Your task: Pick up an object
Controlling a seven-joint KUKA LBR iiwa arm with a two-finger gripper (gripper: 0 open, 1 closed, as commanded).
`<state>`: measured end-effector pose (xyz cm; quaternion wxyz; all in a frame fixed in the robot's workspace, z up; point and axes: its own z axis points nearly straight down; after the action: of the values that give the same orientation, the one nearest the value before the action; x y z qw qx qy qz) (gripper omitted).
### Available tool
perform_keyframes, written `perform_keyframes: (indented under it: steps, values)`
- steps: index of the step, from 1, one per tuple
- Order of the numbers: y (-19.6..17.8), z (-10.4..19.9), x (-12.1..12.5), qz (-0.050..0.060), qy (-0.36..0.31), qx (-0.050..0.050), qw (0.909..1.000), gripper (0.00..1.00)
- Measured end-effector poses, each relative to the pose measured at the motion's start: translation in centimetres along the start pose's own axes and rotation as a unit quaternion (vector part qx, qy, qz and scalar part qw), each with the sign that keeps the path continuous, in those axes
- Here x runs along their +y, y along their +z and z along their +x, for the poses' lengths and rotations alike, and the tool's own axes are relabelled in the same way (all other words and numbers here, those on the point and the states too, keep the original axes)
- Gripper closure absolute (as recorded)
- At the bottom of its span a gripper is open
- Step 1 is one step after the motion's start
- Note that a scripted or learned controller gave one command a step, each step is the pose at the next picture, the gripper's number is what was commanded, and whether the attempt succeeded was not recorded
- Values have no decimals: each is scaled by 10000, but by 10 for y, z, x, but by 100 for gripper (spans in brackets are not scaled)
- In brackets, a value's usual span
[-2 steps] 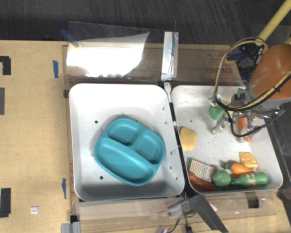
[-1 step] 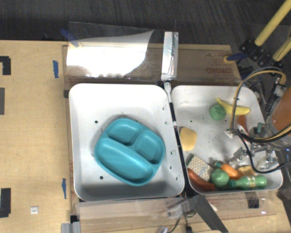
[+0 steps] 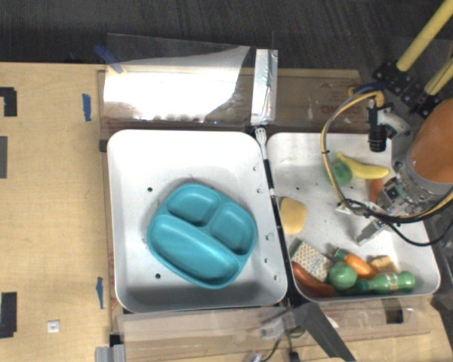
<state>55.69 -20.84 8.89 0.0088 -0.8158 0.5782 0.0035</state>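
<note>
Dark carpet surrounds a pale wooden worktop [image 3: 45, 202] marked with black corner tape and bearing two shallow white bins side by side. A sheet of clear plastic [image 3: 174, 81] stands behind the left bin, seemingly as a guard.

The left bin [image 3: 128, 164] holds a teal divided plate [image 3: 202, 234], lying flat near the middle. It appears set apart from the clutter, so it is unlikely to be the intended pick.

The right bin [image 3: 302, 153] carries the candidate objects. A yellow banana [image 3: 362, 169] lies near the back with a green round item [image 3: 340, 173] touching its left end. A tan rounded piece [image 3: 292, 214] rests against the left wall. Along the front wall, where loose items collect, sit a patterned packet [image 3: 309, 258], a red item [image 3: 309, 280], a green ball [image 3: 343, 276], an orange carrot [image 3: 356, 263] and a green bottle-like piece [image 3: 392, 281], packed close and partly touching.

The arm [image 3: 438, 145] reaches in from the right, cables looped round it. Its gripper [image 3: 368, 228] hangs over bare bin floor, between the banana and the front cluster. Nothing is seen between its fingers; their spread cannot be judged from here.

Judgement: no object is secured yet. The crowded front row risks a glancing or double contact.
</note>
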Motion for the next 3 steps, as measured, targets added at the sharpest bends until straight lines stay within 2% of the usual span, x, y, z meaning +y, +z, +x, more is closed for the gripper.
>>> perform_keyframes:
  steps: [1, 2, 3]
  values:
    - [-4, -37, 57, 127, -68, 150, 9998, 0]
    - [-3, -27, 60, 68, -1555, 109, 9877, 0]
    - [-1, -27, 57, 97, -2615, 69, 9651, 0]
